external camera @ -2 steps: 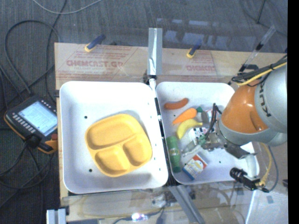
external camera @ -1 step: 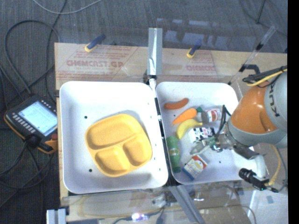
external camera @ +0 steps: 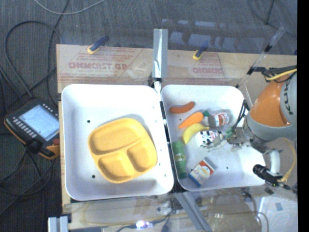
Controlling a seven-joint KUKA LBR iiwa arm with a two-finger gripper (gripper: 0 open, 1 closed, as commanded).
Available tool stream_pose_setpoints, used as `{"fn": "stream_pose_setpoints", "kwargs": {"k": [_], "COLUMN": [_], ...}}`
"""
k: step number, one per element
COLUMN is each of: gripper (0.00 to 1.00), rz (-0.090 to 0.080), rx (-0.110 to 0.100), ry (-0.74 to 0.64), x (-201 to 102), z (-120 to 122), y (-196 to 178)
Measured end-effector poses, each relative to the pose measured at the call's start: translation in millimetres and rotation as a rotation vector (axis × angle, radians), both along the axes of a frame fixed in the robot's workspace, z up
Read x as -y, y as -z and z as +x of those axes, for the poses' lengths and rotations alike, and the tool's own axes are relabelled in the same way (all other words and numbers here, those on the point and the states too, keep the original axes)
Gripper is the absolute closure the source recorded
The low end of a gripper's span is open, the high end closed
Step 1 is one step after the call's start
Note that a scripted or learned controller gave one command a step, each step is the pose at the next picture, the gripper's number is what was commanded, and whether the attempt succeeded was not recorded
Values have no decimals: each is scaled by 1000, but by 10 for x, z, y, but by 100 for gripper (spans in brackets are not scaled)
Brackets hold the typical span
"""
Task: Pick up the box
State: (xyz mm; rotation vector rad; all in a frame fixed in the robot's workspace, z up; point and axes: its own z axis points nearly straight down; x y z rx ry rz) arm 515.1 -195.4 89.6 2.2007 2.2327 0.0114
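On the bench we see two shallow white bins of smooth, glossy plastic with rounded corners, set side by side. Inside the left bin (external camera: 72,144) lies a yellow tray (external camera: 122,149), matte and rounded, moulded into three compartments: one long one at its upper side and two smaller ones below.

Over in the right bin (external camera: 231,175) we find the small things. Near its top edge a sausage (external camera: 182,108) lies, reddish and smooth, and just below it a carrot (external camera: 191,120), orange and tapered. A curved yellow banana (external camera: 194,131) sits beside the carrot's lower side. Right of the carrot lies a small jar (external camera: 218,118) on its side, cylindrical, with a green cap and a red and white label. Along the bin's left wall a green bottle (external camera: 179,158) lies lengthwise. A small white carton with black patches (external camera: 209,137) lies right of the banana.

We see the box (external camera: 202,172) near the bin's front edge, tilted, a small cardboard cuboid printed white, orange and blue, touching nothing around it.

From the right the arm reaches in, its orange band (external camera: 271,108) rounded and shiny. We see the gripper (external camera: 233,137) low beside the patched carton, well apart from the box; whether the pincer is wide or narrow we cannot tell
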Motion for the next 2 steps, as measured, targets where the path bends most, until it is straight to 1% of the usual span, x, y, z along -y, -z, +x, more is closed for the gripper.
{"fn": "stream_pose_setpoints", "kwargs": {"k": [1,2], "gripper": [0,0], "rz": [-7,-4], "rx": [3,-12], "ry": [23,-471], "x": [-518,-375], "z": [-278,-1], "y": [-6,-467]}}
